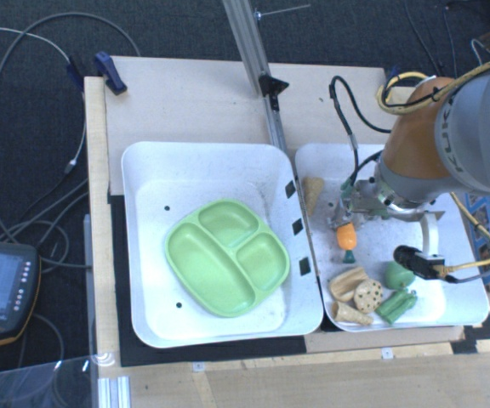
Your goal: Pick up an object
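My gripper (pixel 345 218) hangs over the left part of the right bin (pixel 449 317), at the end of the grey arm with the orange band. Directly under its tip lies a small orange object (pixel 346 238), touching or nearly touching it. Toward the bin's front sit a tan bread-like piece (pixel 348 282), a round speckled cookie (pixel 367 296), a green rounded object (pixel 398 275) and a green elongated one (pixel 396 306). A pale tan cone-shaped piece (pixel 313 192) rests by the bin's left wall.
The left bin (pixel 143 177) holds a light green divided plate (pixel 226 257). A metal post (pixel 249 32) rises behind the bins' shared edge. Cables run over the bench behind the right bin.
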Robot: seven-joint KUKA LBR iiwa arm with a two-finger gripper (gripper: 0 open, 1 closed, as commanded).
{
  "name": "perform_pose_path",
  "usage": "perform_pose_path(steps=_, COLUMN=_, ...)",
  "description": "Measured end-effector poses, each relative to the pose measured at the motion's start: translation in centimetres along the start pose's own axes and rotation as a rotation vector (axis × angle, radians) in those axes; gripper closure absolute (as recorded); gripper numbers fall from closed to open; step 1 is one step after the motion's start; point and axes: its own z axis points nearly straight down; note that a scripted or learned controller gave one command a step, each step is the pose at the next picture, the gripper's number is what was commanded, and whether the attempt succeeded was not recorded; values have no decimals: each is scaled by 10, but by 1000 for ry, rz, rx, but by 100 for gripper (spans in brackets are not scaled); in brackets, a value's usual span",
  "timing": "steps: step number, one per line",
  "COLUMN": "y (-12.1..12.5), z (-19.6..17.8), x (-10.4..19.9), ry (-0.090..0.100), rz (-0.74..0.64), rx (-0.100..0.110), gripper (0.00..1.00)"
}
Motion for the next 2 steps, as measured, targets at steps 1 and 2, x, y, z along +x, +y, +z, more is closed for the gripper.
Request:
perform_pose_path(steps=1, y=5, z=-63, x=-3, ry=-3, rz=-1, rx=-7, gripper=100)
perform_pose_path(steps=2, y=7, z=-109, x=-2, ry=-3, rz=-1, rx=-7, gripper=100)
